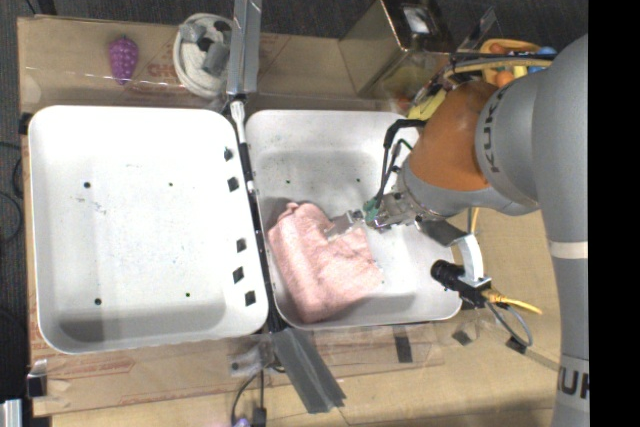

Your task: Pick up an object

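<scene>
A crumpled pink cloth (318, 260) lies in the right bin (300, 140), against its left wall and near the front. My gripper (345, 223) reaches in from the right and sits at the cloth's upper right edge, low over it. The metal fingertips touch or overlap the cloth's rim there. The grey arm with its orange band (455, 145) hangs over the bin's right side and hides that part of the floor.
The left bin (130, 225) lies beside it, with a metal divider (245, 205) between the two. Behind the bins are a purple toy (123, 58), a white coil (203, 50) and a brass-coloured box (400, 40). Cables trail at the front right (500, 310).
</scene>
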Tool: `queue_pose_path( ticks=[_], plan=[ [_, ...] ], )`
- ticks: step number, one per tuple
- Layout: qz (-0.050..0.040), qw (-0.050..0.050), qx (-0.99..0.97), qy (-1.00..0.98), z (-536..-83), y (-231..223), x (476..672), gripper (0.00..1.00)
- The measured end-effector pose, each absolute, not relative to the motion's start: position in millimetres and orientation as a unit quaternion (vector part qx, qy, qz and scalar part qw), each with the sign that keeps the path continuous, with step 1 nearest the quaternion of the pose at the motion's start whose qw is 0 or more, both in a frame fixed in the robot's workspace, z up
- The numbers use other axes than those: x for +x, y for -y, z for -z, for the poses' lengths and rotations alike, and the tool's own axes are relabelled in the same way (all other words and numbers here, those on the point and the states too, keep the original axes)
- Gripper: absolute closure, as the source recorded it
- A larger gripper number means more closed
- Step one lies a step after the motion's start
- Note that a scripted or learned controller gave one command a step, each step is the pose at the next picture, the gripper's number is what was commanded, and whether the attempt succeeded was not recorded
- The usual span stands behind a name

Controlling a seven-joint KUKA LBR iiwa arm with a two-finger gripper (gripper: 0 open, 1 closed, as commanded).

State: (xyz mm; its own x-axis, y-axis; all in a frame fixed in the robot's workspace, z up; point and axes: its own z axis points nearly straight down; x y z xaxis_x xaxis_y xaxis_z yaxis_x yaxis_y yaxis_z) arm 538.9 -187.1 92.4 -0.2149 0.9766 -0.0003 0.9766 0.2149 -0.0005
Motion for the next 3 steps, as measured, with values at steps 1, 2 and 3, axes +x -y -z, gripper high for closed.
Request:
queue_pose_path(
  ticks=[1,2,3],
  plan=[
    [-0.0008,0.002,-0.65,0.76,-130.3,184.0,506.6,0.0],
    [-0.0003,0.001,-0.619,0.785,-91.4,155.7,553.2,0.0],
    [-0.0012,0.002,-0.618,0.786,-101.1,156.1,552.8,1.0]
  ],
)
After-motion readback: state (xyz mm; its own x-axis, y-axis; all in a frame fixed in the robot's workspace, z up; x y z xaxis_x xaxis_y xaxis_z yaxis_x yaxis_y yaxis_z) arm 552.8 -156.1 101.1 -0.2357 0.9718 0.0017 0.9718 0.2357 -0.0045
